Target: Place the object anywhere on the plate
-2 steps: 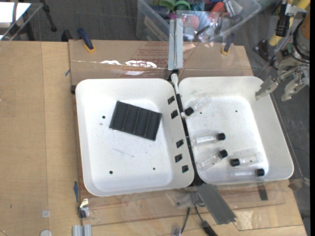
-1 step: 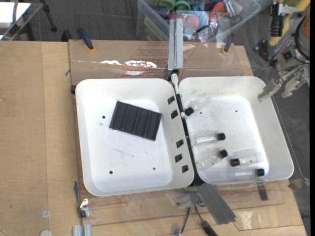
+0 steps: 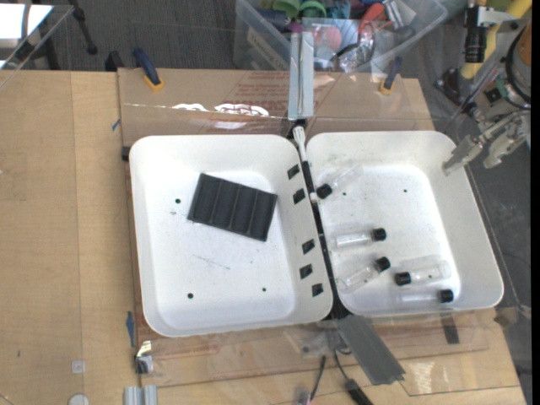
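Observation:
A black ribbed plate (image 3: 232, 207) lies flat in the left white bin (image 3: 160, 302), toward its upper middle. Several clear vials with black caps lie in the right white bin (image 3: 481, 260): one near the divider (image 3: 335, 180), one at mid-bin (image 3: 359, 238), one below it (image 3: 365, 273), and two at the lower right (image 3: 422, 272) (image 3: 420, 296). My gripper (image 3: 460, 154) hangs at the right bin's upper right corner, over its rim, away from all the vials. Nothing shows in it.
A clear tub of colourful items (image 3: 337, 11) stands behind the bins. A metal bar with black clips (image 3: 304, 226) runs along the divider between the bins. Clamps (image 3: 150, 76) hold the cardboard backing. Cables and gear crowd the upper right.

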Controlling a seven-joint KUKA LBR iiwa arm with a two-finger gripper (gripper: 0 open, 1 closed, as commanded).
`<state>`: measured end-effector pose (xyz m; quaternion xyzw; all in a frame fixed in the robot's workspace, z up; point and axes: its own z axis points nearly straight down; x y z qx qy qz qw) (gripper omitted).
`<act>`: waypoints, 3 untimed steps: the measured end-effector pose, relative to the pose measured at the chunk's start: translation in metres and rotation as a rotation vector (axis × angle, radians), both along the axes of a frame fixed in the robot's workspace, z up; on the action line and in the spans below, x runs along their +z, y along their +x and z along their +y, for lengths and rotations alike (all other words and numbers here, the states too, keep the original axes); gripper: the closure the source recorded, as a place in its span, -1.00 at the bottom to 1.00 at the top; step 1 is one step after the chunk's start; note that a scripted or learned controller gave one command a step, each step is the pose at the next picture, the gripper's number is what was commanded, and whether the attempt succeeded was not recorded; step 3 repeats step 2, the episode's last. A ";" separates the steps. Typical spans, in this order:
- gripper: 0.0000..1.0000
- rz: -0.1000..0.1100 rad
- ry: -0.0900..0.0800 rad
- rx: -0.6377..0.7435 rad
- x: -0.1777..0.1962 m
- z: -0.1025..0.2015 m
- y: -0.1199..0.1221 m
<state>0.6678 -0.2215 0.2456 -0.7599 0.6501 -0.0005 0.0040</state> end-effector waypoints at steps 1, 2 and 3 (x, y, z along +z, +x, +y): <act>-1.00 0.004 0.000 0.252 -0.008 0.012 0.000; -1.00 0.004 0.000 0.252 -0.007 0.011 0.000; -1.00 0.004 0.000 0.252 -0.007 0.011 0.000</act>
